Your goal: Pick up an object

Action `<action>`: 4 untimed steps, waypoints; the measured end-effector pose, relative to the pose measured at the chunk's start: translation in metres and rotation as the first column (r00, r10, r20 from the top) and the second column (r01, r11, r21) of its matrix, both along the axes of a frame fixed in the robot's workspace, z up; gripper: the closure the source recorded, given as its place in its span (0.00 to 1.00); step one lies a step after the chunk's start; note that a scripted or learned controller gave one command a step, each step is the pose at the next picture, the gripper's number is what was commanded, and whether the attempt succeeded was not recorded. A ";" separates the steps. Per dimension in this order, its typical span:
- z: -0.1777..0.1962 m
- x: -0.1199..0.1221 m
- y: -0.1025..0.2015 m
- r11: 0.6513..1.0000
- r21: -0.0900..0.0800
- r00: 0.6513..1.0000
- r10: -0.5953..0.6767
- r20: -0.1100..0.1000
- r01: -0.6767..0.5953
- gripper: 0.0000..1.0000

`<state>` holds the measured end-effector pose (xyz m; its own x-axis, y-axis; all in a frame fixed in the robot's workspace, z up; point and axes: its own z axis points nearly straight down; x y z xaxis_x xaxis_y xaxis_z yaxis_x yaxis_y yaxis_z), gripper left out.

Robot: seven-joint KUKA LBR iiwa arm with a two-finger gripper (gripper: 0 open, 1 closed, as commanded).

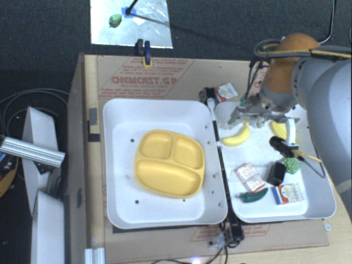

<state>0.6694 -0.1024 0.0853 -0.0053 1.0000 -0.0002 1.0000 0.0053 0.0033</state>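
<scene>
— Pincer [240, 118] state? Hard to tell; its tip hovers low over the right bin [324, 202], just above a banana [236, 138].
— Progress?
— Nothing lifted; banana lies on the bin floor

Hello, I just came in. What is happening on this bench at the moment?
A grey robot arm reaches into the right bin, with its gripper low over a banana near the bin's top left corner. Nothing visibly sits between its fingers yet. The left bin holds a yellow divided plate. Small items lie in the right bin, including a green pepper and small cartons.
</scene>
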 end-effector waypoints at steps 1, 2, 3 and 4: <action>-0.001 -0.019 -0.010 1.000 -0.001 1.000 -0.004 -0.002 0.004 0.00; 0.000 0.000 0.002 1.000 0.000 1.000 0.000 0.000 0.000 0.00; -0.001 -0.013 -0.001 1.000 -0.001 1.000 -0.004 -0.002 0.004 0.00; 0.000 0.000 -0.016 1.000 -0.001 1.000 -0.004 0.000 0.004 0.00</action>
<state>0.6693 -0.1186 0.0853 -0.0009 1.0000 -0.0007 1.0000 0.0009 0.0030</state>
